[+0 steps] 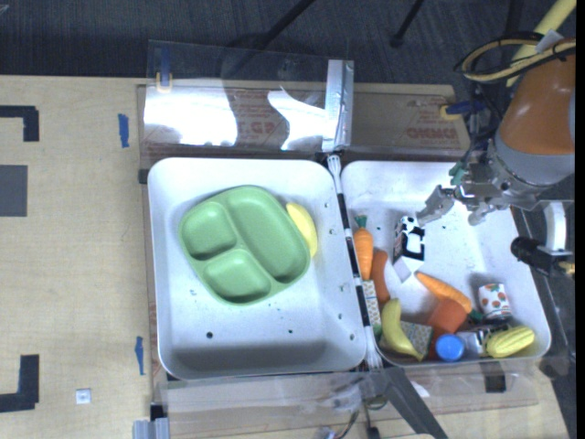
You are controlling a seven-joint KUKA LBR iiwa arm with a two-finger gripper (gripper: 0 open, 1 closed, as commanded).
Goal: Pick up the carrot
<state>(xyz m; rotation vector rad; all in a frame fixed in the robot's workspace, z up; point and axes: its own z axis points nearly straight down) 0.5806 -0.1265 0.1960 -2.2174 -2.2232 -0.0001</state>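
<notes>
An orange carrot [363,251] with a green top lies against the left wall of the right bin [384,179], pointing toward the front. A second orange carrot-like piece [442,288] lies slanted in the middle of that bin. My gripper [454,209] hangs over the bin's back right part, above and to the right of both. Its fingers are spread open with nothing between them. The arm's orange band [541,108] shows above it.
A black-and-white toy [411,238] sits between the carrots. At the right bin's front lie a banana [391,327], an orange block [448,316], a blue cap [448,347], a patterned cup [494,297] and a yellow piece [510,341]. The left bin holds a green divided plate [243,242] and a yellow fruit [303,227].
</notes>
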